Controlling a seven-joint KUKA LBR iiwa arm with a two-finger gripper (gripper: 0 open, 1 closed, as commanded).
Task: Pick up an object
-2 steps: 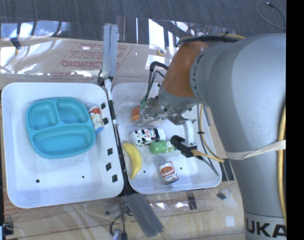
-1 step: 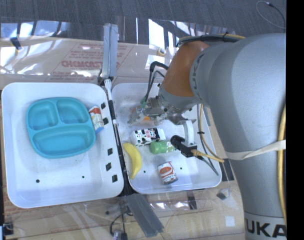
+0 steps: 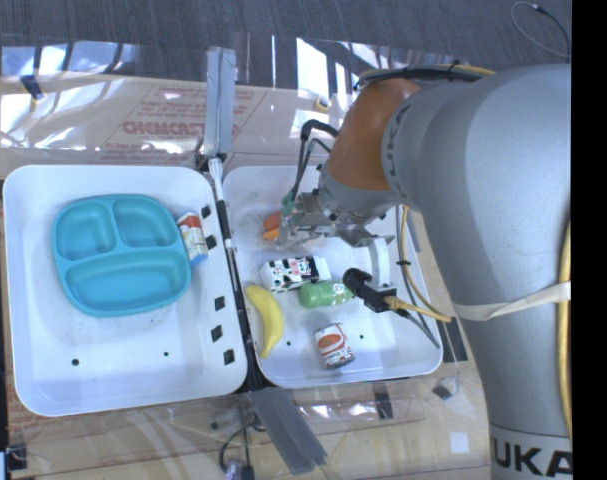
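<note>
A: Start with the biggest thing.

B: The arm (image 3: 483, 218), smooth grey, with an orange band above the wrist, reaching in from the right over the right bin (image 3: 413, 353). White letters "UKA" show low on its base.

A: And the bins?

B: Two shallow white ones side by side on the worktop (image 3: 103, 438). The left bin (image 3: 43, 368) holds a turquoise tray (image 3: 120, 253) with three compartments, rounded and glossy, and a small can (image 3: 192, 237) lying just beside the tray's right edge.

A: The right one?

B: A yellow banana (image 3: 265, 318) near its left wall, curved. A white toy car (image 3: 292, 272) with dark markings, and just beside that a green rounded thing (image 3: 325, 294). A small can (image 3: 333, 346) with a red and white label at the front (the print is too small to read). An orange thing (image 3: 272, 228) at the back.

A: The tool?

B: The tool (image 3: 301, 218) hangs low over the back of the right bin, right next to the orange thing. I cannot tell whether it is spread or pressed together, nor whether it touches the orange thing.

A: Anything readable?

B: Behind the bins lies a clear sheet (image 3: 133, 118) with red lettering, mirrored and too faint to read.
</note>
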